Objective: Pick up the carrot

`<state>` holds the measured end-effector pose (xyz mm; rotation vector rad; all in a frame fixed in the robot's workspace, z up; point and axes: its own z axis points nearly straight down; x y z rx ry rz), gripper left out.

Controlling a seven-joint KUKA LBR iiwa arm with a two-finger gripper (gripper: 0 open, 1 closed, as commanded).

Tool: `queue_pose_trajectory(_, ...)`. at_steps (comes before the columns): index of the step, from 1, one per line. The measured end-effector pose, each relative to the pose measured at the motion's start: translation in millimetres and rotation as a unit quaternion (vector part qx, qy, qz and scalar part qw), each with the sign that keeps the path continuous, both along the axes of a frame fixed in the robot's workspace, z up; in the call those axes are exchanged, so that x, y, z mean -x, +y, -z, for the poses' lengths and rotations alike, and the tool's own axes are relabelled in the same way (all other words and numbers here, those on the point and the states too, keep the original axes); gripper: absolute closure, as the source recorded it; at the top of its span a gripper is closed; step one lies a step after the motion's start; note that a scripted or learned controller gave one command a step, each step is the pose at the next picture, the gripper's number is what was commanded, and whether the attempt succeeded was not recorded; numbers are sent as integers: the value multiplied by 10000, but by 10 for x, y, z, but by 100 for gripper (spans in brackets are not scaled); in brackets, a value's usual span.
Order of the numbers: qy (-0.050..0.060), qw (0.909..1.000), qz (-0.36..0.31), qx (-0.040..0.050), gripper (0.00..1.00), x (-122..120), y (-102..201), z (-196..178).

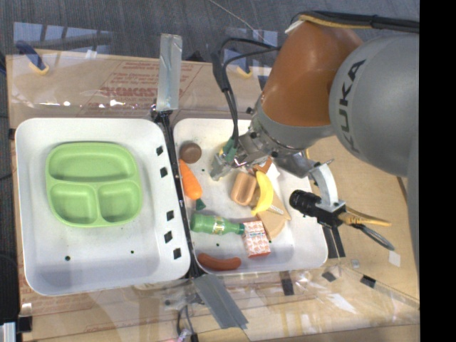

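On your left, the left bin (35, 212) holds a green divided plate (92, 182). In the right bin (313, 244), the carrot (190, 180) lies against the left wall, orange end up, green top down, just above a green bottle (214, 225) and below a brown round piece (190, 152). It looks light, stiff and smooth, so take it across its thicker middle. Further right, the gripper (229, 159) hovers near a bread-coloured piece (243, 188) and banana (263, 193); you cannot tell how its jaws stand or whether it has hold of anything.
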<state>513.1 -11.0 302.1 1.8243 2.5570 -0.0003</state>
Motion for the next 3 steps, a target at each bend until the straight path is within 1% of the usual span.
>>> queue_pose_trajectory(1,12,9991,431,0,100,-316,492,19)
queue_pose_trajectory(2,-4,9967,-808,8,100,-488,-46,-76)
queue_pose_trajectory(3,4,9194,-3933,1,100,-234,97,-90)
